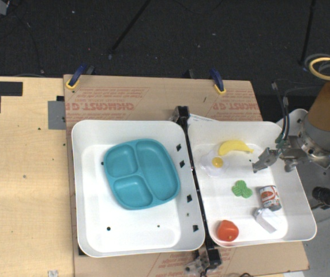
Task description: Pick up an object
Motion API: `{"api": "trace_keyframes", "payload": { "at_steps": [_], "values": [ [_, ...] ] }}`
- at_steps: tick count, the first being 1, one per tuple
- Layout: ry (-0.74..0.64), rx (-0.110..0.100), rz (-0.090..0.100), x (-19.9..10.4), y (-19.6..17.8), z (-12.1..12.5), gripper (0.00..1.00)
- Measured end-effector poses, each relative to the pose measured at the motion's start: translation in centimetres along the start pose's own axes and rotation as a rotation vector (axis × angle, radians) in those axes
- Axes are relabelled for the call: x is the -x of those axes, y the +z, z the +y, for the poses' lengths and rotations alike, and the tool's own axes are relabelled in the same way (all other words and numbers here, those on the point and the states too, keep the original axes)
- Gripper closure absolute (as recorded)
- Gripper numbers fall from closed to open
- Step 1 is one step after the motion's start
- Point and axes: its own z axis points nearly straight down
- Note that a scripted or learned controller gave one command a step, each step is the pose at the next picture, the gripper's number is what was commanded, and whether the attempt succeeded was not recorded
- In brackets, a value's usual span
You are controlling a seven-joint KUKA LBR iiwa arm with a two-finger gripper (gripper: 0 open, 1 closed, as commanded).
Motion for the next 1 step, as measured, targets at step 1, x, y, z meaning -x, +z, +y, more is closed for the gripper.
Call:
{"api": "trace_keyframes", "payload": {
  "at_steps": [1],
  "values": [
    [0.0, 0.006, -0.001, 0.01, -0.29, 0.13, 0.0]
  ]
}}
